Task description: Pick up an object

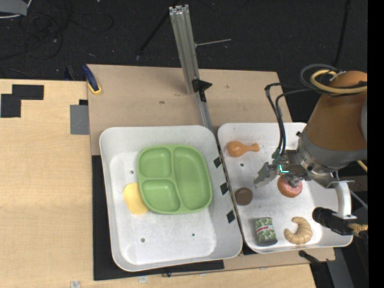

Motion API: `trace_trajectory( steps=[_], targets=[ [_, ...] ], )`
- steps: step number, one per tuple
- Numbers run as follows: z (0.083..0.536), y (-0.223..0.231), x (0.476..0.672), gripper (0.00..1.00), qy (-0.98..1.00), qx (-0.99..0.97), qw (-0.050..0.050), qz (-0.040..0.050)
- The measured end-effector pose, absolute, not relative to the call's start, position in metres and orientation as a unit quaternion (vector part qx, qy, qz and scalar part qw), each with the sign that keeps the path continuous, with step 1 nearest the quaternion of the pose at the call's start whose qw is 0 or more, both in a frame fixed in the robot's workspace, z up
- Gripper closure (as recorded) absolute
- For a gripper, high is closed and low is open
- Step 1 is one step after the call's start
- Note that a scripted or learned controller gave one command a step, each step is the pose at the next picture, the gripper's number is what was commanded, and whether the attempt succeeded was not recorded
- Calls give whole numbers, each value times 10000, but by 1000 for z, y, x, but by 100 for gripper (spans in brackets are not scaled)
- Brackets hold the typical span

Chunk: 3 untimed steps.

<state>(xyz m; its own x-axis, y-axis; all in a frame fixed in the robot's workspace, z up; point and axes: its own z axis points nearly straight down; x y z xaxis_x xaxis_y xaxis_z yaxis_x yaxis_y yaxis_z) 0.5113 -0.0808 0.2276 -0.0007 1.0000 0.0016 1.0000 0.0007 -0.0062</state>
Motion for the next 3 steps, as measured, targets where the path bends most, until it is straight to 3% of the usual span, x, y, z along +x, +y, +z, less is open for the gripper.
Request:
trace_trajectory(
  steps=[1,3],
  targets=[
    [228,-81,512,0,-7074,-7068,21,11],
    [140,-82,509,0,-7070,-7072,37,25]
  ],
)
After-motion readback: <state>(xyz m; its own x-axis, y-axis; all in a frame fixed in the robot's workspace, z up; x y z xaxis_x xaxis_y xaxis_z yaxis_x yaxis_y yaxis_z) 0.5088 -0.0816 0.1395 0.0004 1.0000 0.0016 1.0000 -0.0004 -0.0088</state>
